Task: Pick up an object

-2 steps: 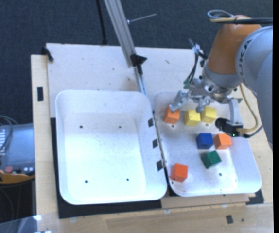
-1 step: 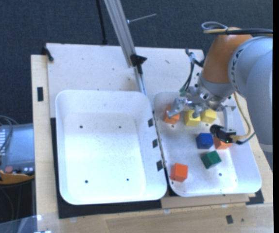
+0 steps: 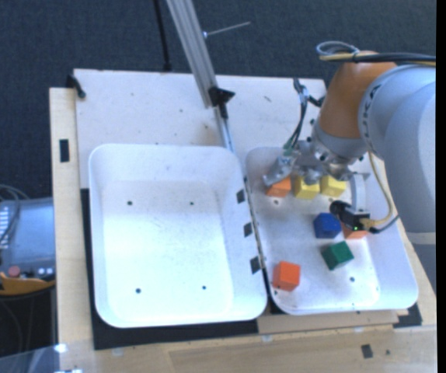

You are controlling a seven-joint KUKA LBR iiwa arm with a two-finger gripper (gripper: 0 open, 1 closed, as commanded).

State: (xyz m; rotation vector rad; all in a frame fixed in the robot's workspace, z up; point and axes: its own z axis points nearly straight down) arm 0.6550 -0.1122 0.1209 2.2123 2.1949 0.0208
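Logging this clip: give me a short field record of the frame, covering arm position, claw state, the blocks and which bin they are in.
arm: reaches in from the right, over the right bin
claw: low at the far end of the right bin, among the yellow blocks; open or shut cannot be told
objects in right bin: orange block near claw, yellow blocks, blue block, green block, orange block near front
left bin: no blocks visible
held object: none confirmed
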